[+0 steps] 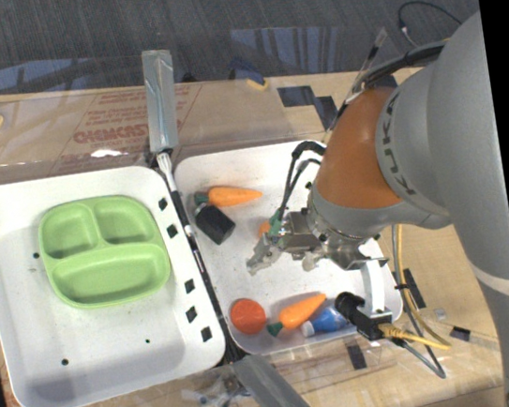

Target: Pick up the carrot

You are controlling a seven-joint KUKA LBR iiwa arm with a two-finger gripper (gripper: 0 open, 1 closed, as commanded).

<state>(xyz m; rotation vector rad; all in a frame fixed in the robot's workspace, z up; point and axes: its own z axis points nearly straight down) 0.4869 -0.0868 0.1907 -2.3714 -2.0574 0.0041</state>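
Two carrots lie in the right bin. One carrot rests near the far wall, its green end pointing left. The other carrot lies by the near wall, tilted, next to a blue item. My gripper hangs over the middle of the right bin, between the two carrots and touching neither. A small orange piece shows just above the gripper, partly hidden by it. The arm covers the right part of this bin.
A black block sits just below the far carrot. An orange-red ball lies at the near left corner of the right bin. The left bin holds a green divided plate.
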